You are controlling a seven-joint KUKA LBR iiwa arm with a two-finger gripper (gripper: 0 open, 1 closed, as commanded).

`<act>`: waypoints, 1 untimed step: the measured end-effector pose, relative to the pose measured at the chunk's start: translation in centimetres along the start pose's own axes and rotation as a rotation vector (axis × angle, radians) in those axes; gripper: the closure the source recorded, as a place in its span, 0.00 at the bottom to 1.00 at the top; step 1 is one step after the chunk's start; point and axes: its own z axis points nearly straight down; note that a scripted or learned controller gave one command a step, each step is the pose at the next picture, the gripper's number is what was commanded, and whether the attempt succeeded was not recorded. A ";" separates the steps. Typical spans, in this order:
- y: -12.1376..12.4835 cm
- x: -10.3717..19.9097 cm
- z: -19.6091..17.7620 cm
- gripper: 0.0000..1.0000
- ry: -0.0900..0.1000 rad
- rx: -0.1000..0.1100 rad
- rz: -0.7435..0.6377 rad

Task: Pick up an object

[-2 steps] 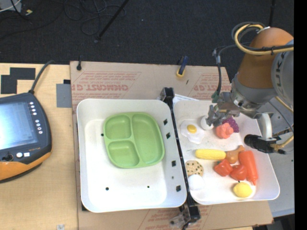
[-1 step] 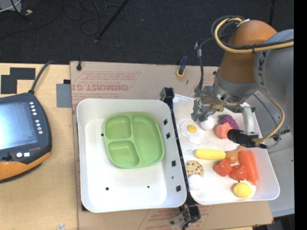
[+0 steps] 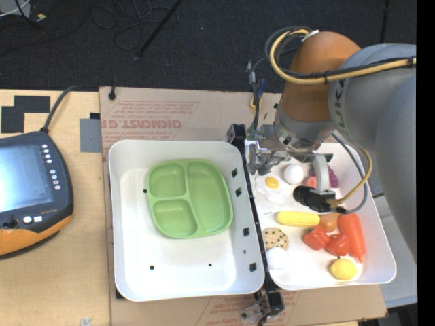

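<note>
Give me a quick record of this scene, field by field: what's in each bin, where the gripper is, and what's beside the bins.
left bin: green divided tray
right bin: toy food, namely corn cob, cookie, carrot, lemon, red pepper, white egg, fried egg
gripper: at the right bin's upper left corner, near the fried egg
grasp: nothing seen between the fingers
left of bins: handheld control pendant on the bench
</note>
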 end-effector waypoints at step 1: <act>1.0 5.6 -1.3 1.00 0.000 -0.004 -0.001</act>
